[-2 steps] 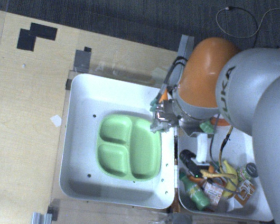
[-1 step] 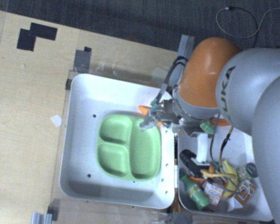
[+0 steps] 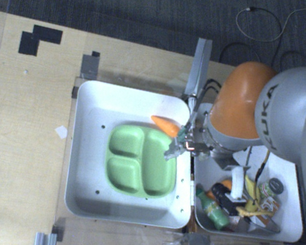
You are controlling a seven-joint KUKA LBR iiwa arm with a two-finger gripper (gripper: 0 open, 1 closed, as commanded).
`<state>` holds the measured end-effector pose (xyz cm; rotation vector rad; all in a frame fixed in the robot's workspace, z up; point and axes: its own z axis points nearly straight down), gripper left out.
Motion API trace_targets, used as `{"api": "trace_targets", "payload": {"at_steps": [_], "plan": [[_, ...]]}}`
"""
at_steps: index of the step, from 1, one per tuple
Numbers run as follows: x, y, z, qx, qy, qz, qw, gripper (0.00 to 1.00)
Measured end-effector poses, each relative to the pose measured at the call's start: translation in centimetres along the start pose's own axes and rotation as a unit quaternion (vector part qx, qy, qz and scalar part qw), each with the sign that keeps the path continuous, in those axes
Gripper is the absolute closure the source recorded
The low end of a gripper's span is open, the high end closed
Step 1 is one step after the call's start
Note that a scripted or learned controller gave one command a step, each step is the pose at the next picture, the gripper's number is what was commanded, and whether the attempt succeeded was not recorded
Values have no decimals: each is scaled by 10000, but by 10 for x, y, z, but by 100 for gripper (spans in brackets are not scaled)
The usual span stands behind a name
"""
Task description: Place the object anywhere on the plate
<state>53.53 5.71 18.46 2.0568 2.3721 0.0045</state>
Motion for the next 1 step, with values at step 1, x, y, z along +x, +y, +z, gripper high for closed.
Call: {"api": "trace_targets", "payload": {"at_steps": [1], "plan": [[0, 0, 0, 0, 1, 4, 10000, 0]]}}
